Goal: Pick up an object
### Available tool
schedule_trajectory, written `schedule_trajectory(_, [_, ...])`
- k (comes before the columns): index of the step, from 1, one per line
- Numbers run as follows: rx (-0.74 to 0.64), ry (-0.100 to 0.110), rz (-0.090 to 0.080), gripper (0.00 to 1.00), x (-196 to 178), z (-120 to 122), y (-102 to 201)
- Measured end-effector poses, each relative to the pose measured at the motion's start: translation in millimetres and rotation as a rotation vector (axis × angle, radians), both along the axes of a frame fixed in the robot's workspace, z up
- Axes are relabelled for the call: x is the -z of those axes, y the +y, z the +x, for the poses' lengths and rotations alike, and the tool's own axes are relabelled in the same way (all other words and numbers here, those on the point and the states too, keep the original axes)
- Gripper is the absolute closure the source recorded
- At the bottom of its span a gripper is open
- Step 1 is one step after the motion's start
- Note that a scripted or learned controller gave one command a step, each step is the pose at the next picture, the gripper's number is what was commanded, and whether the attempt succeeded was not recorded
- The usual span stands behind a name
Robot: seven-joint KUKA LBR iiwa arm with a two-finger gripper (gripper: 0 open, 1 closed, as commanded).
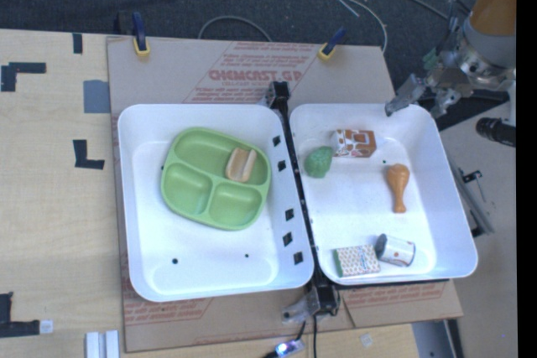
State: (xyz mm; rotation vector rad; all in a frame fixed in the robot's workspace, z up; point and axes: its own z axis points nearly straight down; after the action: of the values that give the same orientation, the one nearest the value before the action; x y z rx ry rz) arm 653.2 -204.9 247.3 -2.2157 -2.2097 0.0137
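Note:
My gripper (417, 103) hangs over the far right corner of the right bin (445, 180), open, with nothing between its fingers. Below it in that bin lie a brown and white box (353, 142), a green lump (318, 162) and an orange drumstick (398, 185). Near the bin's front edge are a small grey can (395, 250) on its side and a green and white packet (357, 261). The box is the nearest object to the gripper, a little to its left and toward the front.
The left bin (143, 205) holds a green divided plate (210, 189) with a tan bread roll (241, 164) in one compartment. A black divider (289, 180) runs between the bins. Blue clamps (138, 38) and cables sit at the back.

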Motion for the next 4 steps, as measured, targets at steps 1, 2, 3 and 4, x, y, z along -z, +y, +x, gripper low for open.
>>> schedule_trajectory(1, [-0.004,-0.013,-0.003,0.00,-10,2,1])
schedule_trajectory(2, [-0.003,-0.010,-0.004,0.00,36,-3,-3])
schedule_trajectory(3, [-0.003,-0.009,-0.004,0.00,92,-14,-6])
schedule_trajectory(4, [-0.004,-0.010,-0.004,0.00,136,-12,-12])
